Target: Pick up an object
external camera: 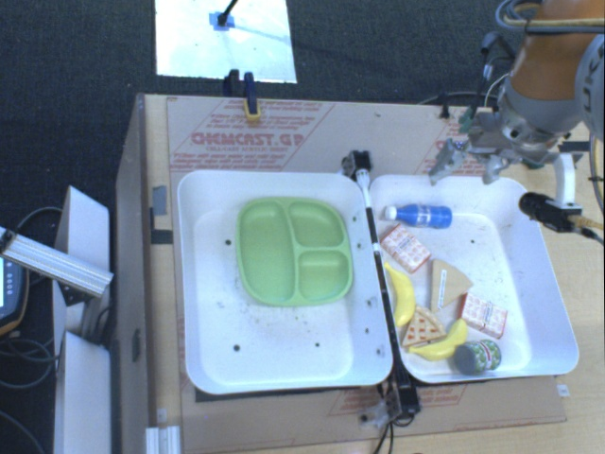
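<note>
Here, a blue bottle (423,216) with a white cap is seen lying on its side in the right bin (544,282), just below and left of the hand (470,164). The hand is held above the bin's far rim, fingers spread apart and empty.

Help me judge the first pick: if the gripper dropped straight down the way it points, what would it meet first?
Probably the right bin's far rim or bare floor beside the blue bottle; the gripper hangs open above there, depth unclear.

plate (293,252) in left bin (203,348) (bottle (419,216), bananas (404,296) in right bin (544,272)).
</note>
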Controlling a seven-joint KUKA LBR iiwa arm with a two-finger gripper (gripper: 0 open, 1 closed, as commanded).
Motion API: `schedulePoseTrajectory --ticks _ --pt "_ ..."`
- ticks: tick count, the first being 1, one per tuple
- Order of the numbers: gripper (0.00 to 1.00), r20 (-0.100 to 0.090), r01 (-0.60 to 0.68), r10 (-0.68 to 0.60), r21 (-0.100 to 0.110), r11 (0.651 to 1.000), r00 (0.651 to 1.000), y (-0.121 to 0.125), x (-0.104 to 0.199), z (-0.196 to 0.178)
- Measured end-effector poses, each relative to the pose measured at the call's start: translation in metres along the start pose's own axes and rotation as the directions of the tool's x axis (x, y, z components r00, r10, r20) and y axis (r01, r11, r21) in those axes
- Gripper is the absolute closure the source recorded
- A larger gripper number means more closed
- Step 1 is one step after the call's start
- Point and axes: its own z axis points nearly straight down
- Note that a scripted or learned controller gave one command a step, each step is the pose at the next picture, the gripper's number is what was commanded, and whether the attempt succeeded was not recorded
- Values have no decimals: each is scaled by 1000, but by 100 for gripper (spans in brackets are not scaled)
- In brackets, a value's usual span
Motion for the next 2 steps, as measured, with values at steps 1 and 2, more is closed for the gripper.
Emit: schedulePoseTrajectory --ticks 1,2 --pt "0 0 -2 2 2 1000 1000 -40 17 74" --pt "0 2 -2 2 -7 1000 1000 -92 -11 170"
